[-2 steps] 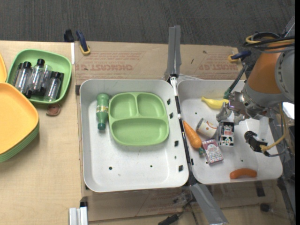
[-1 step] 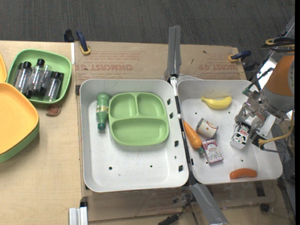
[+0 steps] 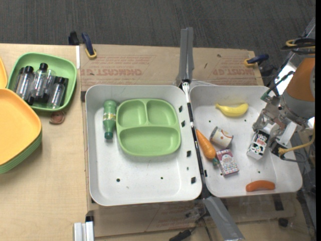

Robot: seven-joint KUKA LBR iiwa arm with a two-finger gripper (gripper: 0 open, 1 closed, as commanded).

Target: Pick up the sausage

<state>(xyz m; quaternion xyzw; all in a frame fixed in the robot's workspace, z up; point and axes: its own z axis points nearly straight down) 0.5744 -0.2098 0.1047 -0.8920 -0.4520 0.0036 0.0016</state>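
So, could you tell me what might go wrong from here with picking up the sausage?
1. The gripper sits over the milk carton, well short of the sausage, so it may close on the carton instead.
2. The sausage lies close to the right bin's near rim, where the fingers may hit the wall or push it aside.

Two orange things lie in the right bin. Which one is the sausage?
The sausage is the smooth, rounded one by the bin's near edge. The other, the carrot, tapers to a point and has a green end.
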